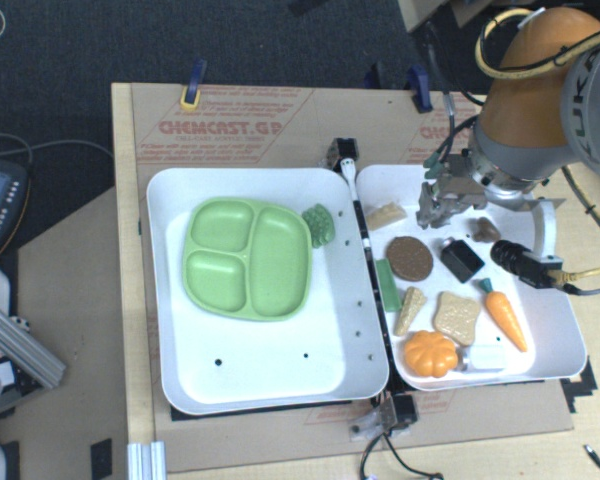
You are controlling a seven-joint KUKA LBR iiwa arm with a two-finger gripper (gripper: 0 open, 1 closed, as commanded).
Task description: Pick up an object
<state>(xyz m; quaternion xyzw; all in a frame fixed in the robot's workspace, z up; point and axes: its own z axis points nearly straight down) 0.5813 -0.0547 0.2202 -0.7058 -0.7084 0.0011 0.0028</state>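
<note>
2 bins sit side by side on the bench (130, 268): in the left bin (170, 348) a 3-compartment tray (248, 258) lies toward the back-left, with a broccoli piece (319, 224) touching its right rear corner. In the right bin (570, 343), the gripper (432, 210) hangs over the rear, just right of a wedge-shaped piece (386, 216); a round patty (410, 257) lies in front of that wedge, a flat block (462, 259) right of the patty, and a long stick (387, 285) along the left wall. Nearer the front, a corn cob (410, 309), a bread slice (457, 318) and a carrot (505, 317) run left to right, with a pumpkin (430, 354) in front of the cob and slice.
</note>
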